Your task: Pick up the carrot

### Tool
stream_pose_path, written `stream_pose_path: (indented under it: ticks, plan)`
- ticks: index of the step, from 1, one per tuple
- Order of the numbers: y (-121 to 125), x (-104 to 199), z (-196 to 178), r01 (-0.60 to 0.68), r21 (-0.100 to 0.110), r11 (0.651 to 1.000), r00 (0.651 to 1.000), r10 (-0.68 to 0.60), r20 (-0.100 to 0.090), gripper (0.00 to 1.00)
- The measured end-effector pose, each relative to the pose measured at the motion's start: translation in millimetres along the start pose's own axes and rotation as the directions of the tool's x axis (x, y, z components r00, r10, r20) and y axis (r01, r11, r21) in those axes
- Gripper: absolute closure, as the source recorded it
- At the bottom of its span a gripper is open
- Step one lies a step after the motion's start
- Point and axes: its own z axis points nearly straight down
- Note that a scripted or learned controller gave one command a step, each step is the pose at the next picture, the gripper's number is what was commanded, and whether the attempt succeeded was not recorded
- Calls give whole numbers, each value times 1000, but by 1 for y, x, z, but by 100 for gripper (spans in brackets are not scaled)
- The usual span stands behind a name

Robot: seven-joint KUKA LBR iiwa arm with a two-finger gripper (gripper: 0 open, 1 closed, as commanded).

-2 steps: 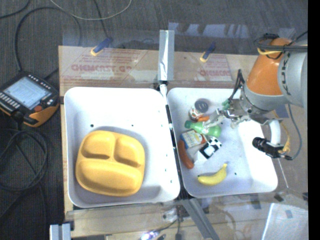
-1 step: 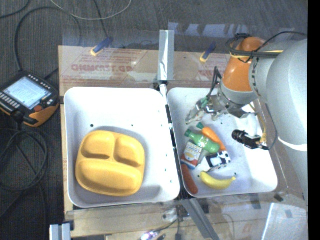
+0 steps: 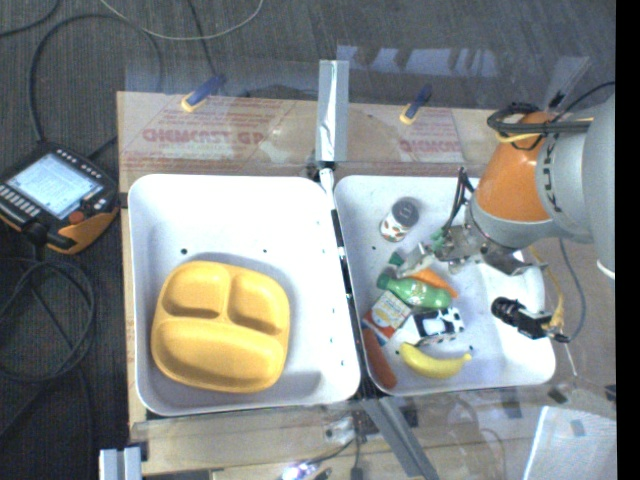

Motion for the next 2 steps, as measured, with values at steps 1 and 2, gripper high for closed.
stream_pose_path:
  ticks: [1, 2]
  plan:
    - [2, 1, -10, 1, -4, 1000, 1000, -1, -1, 100]
    - [-17, 65, -93, 2, 12, 1000, 1000, -2, -7, 100]
